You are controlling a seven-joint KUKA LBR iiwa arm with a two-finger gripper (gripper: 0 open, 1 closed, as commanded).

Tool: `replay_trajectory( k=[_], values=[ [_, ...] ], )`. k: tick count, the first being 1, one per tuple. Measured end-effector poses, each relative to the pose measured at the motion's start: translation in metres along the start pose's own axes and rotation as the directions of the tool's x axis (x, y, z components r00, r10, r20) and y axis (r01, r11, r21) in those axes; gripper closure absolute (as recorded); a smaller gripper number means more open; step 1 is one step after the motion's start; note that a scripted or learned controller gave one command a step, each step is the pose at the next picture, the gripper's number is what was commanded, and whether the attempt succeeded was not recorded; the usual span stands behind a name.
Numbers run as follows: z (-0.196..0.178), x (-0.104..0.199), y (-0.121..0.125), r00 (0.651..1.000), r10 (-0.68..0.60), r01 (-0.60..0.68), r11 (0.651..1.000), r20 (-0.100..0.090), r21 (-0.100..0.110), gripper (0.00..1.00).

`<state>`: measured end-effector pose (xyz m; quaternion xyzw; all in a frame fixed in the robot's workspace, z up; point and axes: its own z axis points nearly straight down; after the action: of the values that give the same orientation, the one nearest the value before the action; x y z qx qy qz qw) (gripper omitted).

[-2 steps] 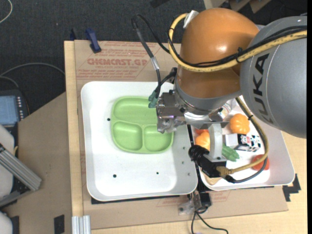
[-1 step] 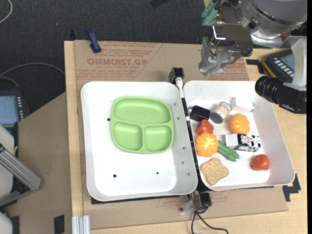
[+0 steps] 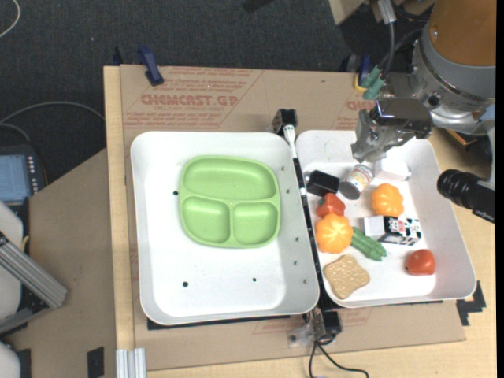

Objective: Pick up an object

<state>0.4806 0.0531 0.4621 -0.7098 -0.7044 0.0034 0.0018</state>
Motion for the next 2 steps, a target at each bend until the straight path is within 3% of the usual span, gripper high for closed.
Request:
replay_trajectory(
  k=[1,2],
  values=[
    [0.026,-0.061,-0.001,1.0,-0.001,0.001,1.0,-0.001,-0.003,1.0],
    [0.211,-0.033,-0.002,1.0,-0.008,0.008,1.0,-0.002,0.009,1.0]
  ],
)
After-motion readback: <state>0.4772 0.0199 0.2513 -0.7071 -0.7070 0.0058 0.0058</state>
